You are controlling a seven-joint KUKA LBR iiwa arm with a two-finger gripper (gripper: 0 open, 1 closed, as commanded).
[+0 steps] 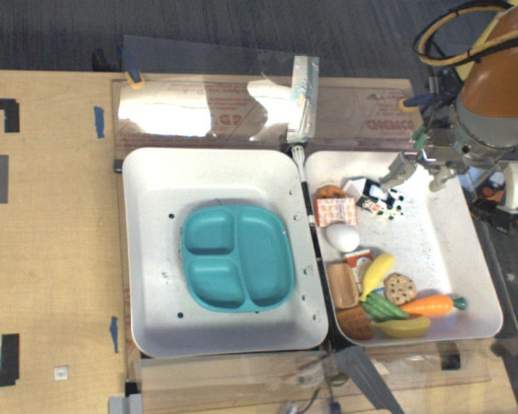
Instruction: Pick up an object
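Nearest in the right bin lie the carrot, banana and egg. A good pick means descending squarely over one item, clear of neighbours. The gripper hovers farther back, fingers spread and empty, just right of a small card.

Teal tray: smooth, slightly glossy plastic. White bins: matt plastic. Bench: matt, wood-grained board. Carrot: glossy plastic.
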